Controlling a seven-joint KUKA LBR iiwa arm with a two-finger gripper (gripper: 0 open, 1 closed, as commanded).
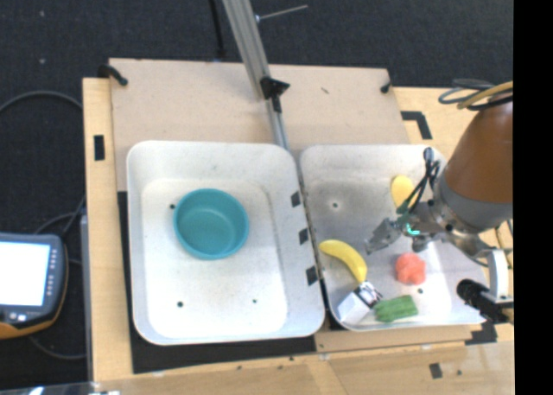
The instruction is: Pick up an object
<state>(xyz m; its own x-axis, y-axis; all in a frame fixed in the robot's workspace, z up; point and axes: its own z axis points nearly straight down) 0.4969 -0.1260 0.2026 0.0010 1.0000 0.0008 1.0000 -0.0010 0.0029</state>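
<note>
Judged light, stiff, smooth: banana (344, 258) just left of gripper (386, 233), best pinched across its middle; claw state impossible to tell.

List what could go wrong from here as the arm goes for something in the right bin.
1. The gripper hangs between the banana, the red object and a yellow object; a descent may land on bare floor and grasp nothing.
2. The green object and a small silver item lie against the right bin's near wall, which could block a grasp there.
</note>
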